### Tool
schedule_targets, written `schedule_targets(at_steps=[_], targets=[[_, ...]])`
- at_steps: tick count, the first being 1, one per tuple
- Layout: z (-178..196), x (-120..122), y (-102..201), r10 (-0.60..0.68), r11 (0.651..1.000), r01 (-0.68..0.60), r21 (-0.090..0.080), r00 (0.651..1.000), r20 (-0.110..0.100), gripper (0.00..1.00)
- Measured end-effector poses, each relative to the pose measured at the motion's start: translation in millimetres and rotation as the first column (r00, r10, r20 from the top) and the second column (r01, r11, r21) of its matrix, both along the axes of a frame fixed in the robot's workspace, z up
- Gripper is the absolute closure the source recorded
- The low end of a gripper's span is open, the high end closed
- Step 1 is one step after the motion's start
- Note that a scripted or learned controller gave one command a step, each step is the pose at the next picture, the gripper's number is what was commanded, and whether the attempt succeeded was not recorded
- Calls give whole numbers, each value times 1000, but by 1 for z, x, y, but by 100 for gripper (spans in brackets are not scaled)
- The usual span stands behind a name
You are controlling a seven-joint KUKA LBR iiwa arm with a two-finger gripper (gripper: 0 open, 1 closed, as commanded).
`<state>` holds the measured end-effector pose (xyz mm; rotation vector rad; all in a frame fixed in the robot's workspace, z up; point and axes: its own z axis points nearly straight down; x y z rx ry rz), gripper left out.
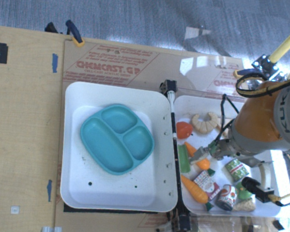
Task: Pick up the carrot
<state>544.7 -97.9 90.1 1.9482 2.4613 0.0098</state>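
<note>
The carrot point(194, 189) is a long orange toy lying slantwise near the front left of the right bin point(267, 210), by the wall between the two bins. My gripper point(204, 154) hangs low over the middle of that bin, behind and slightly right of the carrot and apart from it. A small orange piece point(203, 165) lies just under the gripper's tip, and another orange bit point(189, 148) sits to its left. The arm's orange band point(252, 121) rises behind the gripper and hides part of the bin.
The right bin also holds a croissant point(205, 122), a red tomato point(184, 129), a green vegetable point(183, 159), a red-and-white packet point(205, 181), a can point(225, 198) and a green carton point(236, 170). The left bin point(75, 183) bears a teal divided plate point(116, 138).
</note>
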Motion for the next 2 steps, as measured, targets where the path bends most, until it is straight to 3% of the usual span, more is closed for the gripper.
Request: schedule_targets(at_steps=[1,2], targets=[[13,4,-2,-2,1000,2,-7,1000,15,100],[95,13,90,-257,966,257,-1,966,-3,100]])
